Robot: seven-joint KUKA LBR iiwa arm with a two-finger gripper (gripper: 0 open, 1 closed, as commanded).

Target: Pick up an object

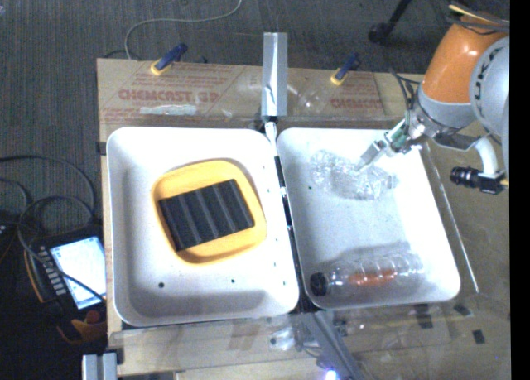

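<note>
My gripper [370, 154] hangs over the far part of the right bin [439, 229], reaching in from the upper right. Its tip sits at the right-hand top edge of a crumpled clear plastic piece [344, 175]; I cannot tell whether it touches it. A clear plastic bottle [368, 274] with a black cap and orange contents lies on its side along the near wall of the same bin. In the left bin [124, 204] lies a yellow, rounded object with a black ribbed centre [209, 210].
A metal post [274, 80] stands at the back between the bins. Two blue-and-yellow clamps [168, 59] hold a brown board behind them. A handheld pendant with a lit screen [70, 266] lies on the floor at left.
</note>
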